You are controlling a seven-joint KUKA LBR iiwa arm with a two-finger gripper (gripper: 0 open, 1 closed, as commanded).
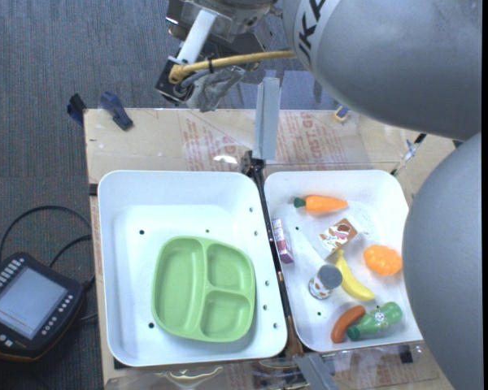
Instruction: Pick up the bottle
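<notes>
The bottle [376, 319] is green with a pale label and lies on its side in the near right corner of the right bin [390, 187]. An orange-red sausage-shaped toy [346, 323] lies against its left end. My gripper [214, 88] hangs high beyond the far edge of the bins, above the bench's back strip and well away from the bottle. The big grey arm crosses the upper right of the view and covers part of the right bin's far right side.
The right bin also holds a carrot [321, 204], a small carton [338, 236], an orange [382, 260], a banana [351, 279], a can [325, 281] and a purple packet [282, 240]. A green divided plate [203, 288] lies in the left bin [118, 218].
</notes>
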